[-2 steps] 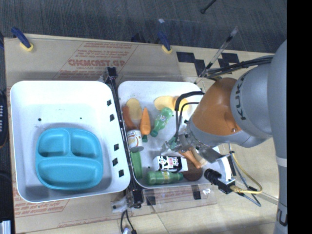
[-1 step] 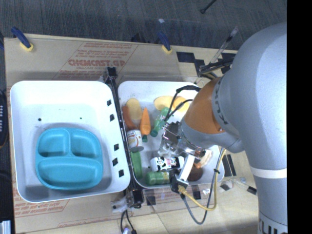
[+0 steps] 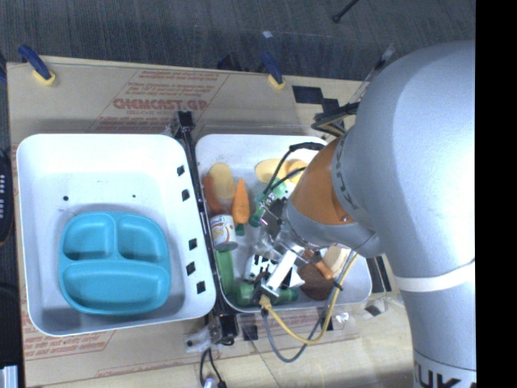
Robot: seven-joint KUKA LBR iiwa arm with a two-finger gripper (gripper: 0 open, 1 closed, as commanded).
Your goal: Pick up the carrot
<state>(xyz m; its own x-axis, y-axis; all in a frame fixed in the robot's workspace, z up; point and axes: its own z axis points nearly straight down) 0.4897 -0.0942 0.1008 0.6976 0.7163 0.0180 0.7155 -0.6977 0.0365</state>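
Note:
The carrot point(image 3: 241, 201) is a small orange cone with a green stub at its lower end. It lies lengthwise in the left part of the right bin point(image 3: 242, 144), between a tan and brown hot dog point(image 3: 216, 186) and the arm. My gripper point(image 3: 263, 247) hangs low over the middle of that bin, just right of and below the carrot, among cables and bracket parts. The carrot lies apart from it, with nothing visibly held.
A blue divided tray point(image 3: 117, 262) lies in the left bin point(image 3: 48, 160). The right bin also holds a yellow piece point(image 3: 269, 170), a small labelled bottle point(image 3: 223, 231), a green item point(image 3: 226, 275) and a brown item point(image 3: 317, 282). The arm covers the bin's right side.

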